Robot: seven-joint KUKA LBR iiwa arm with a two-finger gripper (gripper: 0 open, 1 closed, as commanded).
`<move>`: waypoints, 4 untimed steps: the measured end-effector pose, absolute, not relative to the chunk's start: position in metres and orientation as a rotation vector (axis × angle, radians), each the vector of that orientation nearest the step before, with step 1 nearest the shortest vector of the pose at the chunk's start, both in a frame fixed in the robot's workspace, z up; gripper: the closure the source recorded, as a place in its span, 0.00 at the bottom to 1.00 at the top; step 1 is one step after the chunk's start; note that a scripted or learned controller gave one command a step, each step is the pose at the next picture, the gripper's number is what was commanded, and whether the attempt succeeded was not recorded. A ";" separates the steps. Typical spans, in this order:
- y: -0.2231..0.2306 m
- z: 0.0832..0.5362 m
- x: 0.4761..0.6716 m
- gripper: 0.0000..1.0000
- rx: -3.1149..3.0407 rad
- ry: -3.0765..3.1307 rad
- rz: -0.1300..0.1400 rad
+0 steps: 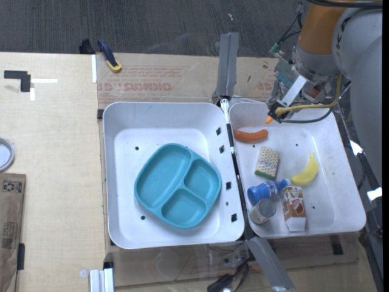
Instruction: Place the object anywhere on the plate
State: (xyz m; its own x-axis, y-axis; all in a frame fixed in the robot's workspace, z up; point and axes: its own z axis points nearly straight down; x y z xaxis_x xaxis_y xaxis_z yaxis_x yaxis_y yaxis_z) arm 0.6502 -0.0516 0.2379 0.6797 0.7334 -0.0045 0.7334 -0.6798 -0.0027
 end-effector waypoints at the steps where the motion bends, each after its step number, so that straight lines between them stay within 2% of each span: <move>1: 0.004 0.190 0.569 1.00 -2.823 -1.372 0.010; 2: 0.072 0.190 0.538 1.00 -2.747 -1.521 0.008; 3: 0.082 0.236 0.525 1.00 -2.604 -1.757 0.005; 4: 0.082 0.237 0.525 0.00 -2.604 -1.757 0.005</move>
State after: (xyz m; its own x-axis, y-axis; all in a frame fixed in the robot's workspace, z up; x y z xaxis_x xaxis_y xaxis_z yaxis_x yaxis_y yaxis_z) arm 0.5247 0.0821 0.2365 0.3742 0.9274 -0.0025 0.9274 -0.3742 -0.0021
